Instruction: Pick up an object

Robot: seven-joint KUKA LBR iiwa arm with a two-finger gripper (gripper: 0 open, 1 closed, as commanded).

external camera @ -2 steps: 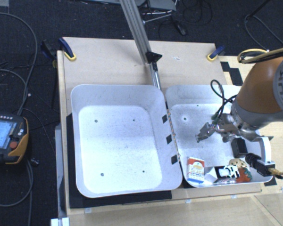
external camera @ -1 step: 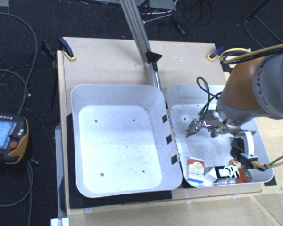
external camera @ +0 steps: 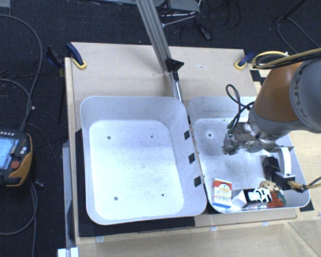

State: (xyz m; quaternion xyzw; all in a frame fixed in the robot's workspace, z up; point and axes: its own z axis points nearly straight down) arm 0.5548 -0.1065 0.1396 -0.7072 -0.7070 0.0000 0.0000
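Observation:
My gripper (external camera: 229, 145) hangs over the middle of the right bin (external camera: 208, 111), pointing down toward the bin floor. Nothing shows beneath it or in its grasp. Along the bin's front edge lie a small red, white and blue box (external camera: 221, 193), a black and white item (external camera: 255, 196), and a red and green item (external camera: 278, 198) with a small yellowish piece (external camera: 265, 184) beside it. These things lie well in front of the gripper, toward the near rim.
The left bin (external camera: 134, 159) sits beside the right one, the two touching along a shared rim with black clips (external camera: 192, 157). A slanted metal pole (external camera: 156, 31) rises from the back of the bench. A teach pendant (external camera: 5, 157) lies off the bench at left.

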